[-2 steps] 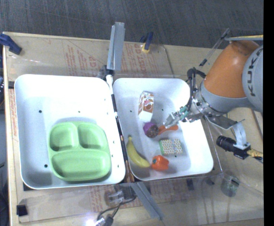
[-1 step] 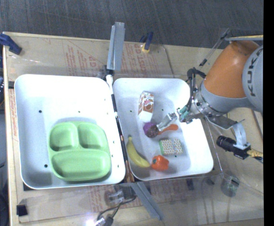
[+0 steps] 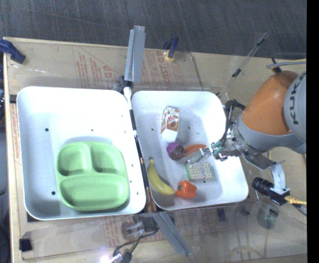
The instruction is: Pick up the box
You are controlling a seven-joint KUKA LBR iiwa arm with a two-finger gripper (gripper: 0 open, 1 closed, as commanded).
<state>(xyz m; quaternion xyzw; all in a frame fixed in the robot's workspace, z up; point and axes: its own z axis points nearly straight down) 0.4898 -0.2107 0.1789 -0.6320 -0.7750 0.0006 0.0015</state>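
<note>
A grey robot arm with an orange band reaches from the right into the right-hand white bin (image 3: 233, 188), its tool (image 3: 203, 155) low among a scatter of toy food, while the box (image 3: 171, 119), a small carton printed in brown and white, lies on its own toward the back of that bin, well apart from the tool. Whether the tool is spread or pressed together cannot be told from this slanted overhead view; nothing is seen held in it. Just beneath the tool sit a speckled green-edged packet (image 3: 200, 171), an orange carrot-like piece (image 3: 195, 149) and a purple item (image 3: 175, 150); a banana (image 3: 158, 179) and an orange pepper (image 3: 186, 188) lie at the near wall. The left bin (image 3: 33, 147) holds a green divided tray (image 3: 92, 175). The box looks to be light cardboard, stiff along its edges but likely to dent if squeezed hard on its broad face, and its printed skin may be a little slick. The surest hold would seem to be across its two long sides, near the middle, where clear bin floor on both flanks leaves room to come down
</note>
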